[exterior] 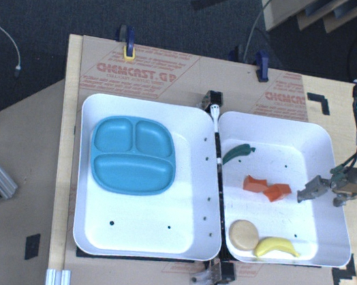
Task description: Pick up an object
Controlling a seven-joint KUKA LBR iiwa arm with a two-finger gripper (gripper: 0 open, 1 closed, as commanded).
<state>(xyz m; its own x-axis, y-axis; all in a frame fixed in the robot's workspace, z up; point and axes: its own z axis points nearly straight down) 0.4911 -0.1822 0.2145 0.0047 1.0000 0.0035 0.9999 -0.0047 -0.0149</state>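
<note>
Objects: four small items lie in the right-hand white bin (334, 160); a red-orange piece (266, 187) sits mid-bin, a dark green piece (237, 152) lies upper left of it, and a round tan item (243, 234) touches or nearly touches a yellow banana (276, 247) at the bin's lower edge.
Tool: the gripper (308, 192) hangs at the right side of that bin, just right of the red-orange piece, with nothing visible between its fingers; whether they stand apart or together cannot be told at this size.
Likely target: the red-orange piece, judging by nearness alone.
Risk: the piece looks flat and irregular, so fingers closing on it could skid over the top or push it across the smooth bin floor.
Second risk: a reach toward the lower pair could nudge the banana against the tan item and grip neither cleanly.
Left bin (89, 212): holds a blue divided plate (134, 155) in its upper half.
Surface: both bins rest on a brown board (175, 72) printed with red lettering, held by blue clamps (128, 39) along the upper edge.
Room: dark carpet lies beyond the board, with cables trailing at upper right and lower centre of the frame.
</note>
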